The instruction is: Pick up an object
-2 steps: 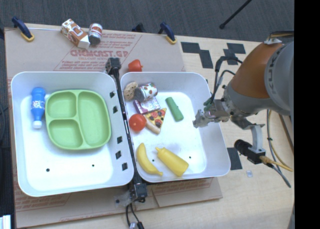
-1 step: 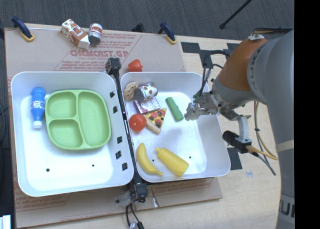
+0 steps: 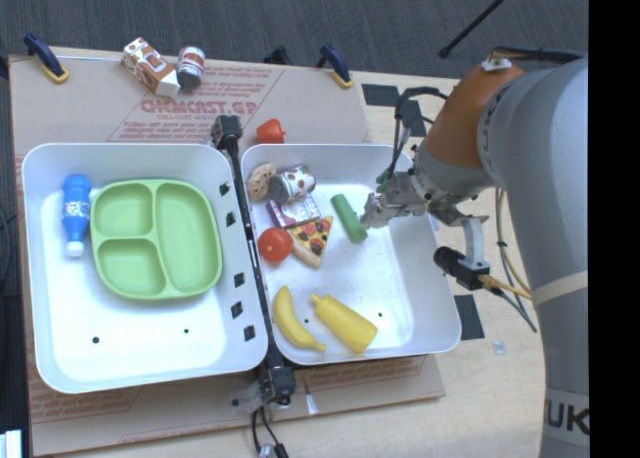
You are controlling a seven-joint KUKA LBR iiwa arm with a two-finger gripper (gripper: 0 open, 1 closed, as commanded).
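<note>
Two yellow toys, a banana and a mustard bottle, lie nearest in the right bin; beyond them sit a tomato, a pizza slice and a can. The gripper touches a green stick; whether it has closed on it I cannot tell. A centred, square descent would help. The left bin holds a green tray and a blue bottle.

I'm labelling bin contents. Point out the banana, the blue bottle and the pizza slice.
banana (image 3: pixel 287 318): camera view, middle of its curved body.
blue bottle (image 3: pixel 76 208): camera view, on its label.
pizza slice (image 3: pixel 313 239): camera view, centre of the topping.
</note>
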